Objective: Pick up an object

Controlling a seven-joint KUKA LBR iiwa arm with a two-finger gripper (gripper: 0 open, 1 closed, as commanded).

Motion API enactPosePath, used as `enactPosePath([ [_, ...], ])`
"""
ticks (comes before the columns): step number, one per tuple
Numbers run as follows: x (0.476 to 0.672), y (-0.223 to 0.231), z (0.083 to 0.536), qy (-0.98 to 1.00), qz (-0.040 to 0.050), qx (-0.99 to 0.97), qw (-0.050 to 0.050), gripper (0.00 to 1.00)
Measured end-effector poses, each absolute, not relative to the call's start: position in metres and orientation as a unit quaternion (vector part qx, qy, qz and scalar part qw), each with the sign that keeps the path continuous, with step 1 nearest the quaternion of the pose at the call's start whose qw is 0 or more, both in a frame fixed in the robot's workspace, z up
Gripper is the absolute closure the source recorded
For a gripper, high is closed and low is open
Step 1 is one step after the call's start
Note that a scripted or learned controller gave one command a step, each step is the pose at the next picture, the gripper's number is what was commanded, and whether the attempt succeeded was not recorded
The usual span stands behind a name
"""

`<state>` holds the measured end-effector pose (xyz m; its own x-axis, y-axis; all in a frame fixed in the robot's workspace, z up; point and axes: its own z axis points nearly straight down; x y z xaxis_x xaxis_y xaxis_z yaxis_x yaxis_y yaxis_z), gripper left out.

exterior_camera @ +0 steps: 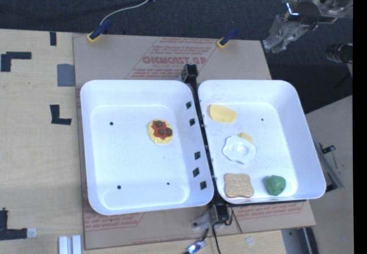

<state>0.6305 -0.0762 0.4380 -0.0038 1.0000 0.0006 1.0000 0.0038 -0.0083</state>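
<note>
White right bin [298, 110] holds a fried egg [239, 150], well apart from the end effector [279, 40]; its grip state is unclear.

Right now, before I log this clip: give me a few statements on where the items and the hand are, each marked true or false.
1. The small pizza lies alone in the left bin. True.
2. The green object sits in the left bin. False: it is in the right bin, near the front corner.
3. The hand is down inside the right bin. False: it hangs above the dark floor beyond the bins.
4. The cracker lies beside the green object. True.
5. The fried egg lies on the cracker. False: they lie apart.
</note>
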Motion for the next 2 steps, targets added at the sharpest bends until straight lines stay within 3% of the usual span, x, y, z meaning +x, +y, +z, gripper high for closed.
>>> enactPosePath([
  [1, 0.616, -0.087, 0.540, -0.708, -0.0027, -0.706, -0.004, 1.00],
  [2, 0.558, -0.055, 0.525, -0.708, 0.0002, -0.706, 0.001, 1.00],
])
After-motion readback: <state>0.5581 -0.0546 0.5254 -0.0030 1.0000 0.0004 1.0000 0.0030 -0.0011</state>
